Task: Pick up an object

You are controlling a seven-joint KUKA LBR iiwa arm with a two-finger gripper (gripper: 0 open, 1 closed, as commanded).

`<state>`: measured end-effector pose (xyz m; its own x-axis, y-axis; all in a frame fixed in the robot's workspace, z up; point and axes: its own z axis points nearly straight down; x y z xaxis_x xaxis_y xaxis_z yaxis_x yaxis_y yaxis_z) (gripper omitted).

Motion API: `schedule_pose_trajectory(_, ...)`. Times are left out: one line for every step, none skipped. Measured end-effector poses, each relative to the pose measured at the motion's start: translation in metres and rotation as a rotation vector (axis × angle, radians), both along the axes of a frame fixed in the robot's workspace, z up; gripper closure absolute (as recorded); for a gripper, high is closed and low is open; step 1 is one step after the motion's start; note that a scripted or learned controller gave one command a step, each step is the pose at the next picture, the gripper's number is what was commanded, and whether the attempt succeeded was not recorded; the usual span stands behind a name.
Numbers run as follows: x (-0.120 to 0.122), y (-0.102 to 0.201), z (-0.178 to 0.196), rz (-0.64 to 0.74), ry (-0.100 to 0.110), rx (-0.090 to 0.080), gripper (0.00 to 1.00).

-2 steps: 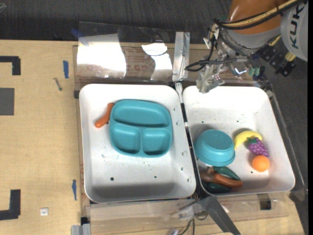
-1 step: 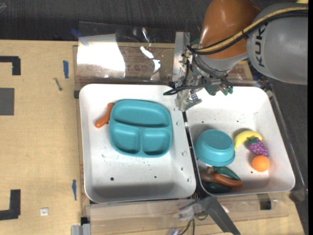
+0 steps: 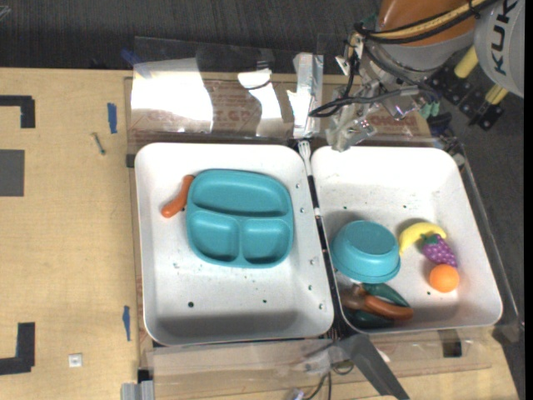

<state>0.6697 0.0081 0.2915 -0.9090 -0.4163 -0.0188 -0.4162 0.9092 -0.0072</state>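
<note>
a: why is the left white plastic bin (image 3: 158, 307) laid out that way?
b: it carries a teal plastic divided tray (image 3: 239, 217) lying flat near its middle, with an orange toy carrot (image 3: 176, 197) touching the tray's left edge.
a: and the right white bin (image 3: 391, 177)?
b: the pickable things crowd its front edge: a teal plastic bowl (image 3: 366, 251) by its left wall, a brown toy sausage (image 3: 381, 306) on something dark green in front of it, then a yellow toy banana (image 3: 416, 233), purple toy grapes (image 3: 438, 248) and a toy orange (image 3: 444, 278).
a: the arm?
b: the end effector (image 3: 353, 132) hangs over that bin's back left corner, well apart from them; it grips nothing, but its opening i cannot tell.
</note>
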Motion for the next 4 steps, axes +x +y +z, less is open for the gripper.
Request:
schedule_pose_trajectory(-0.001,-0.033,0.012,0.138,0.006,-0.002,1.00)
schedule_pose_trajectory(-0.004,0.029,-0.085,0.160,0.023,0.002,1.00)
schedule_pose_trajectory(-0.001,-0.006,-0.011,0.271,0.004,-0.004,1.00)
schedule_pose_trajectory(-0.014,0.029,-0.062,0.004,0.016,0.002,1.00)
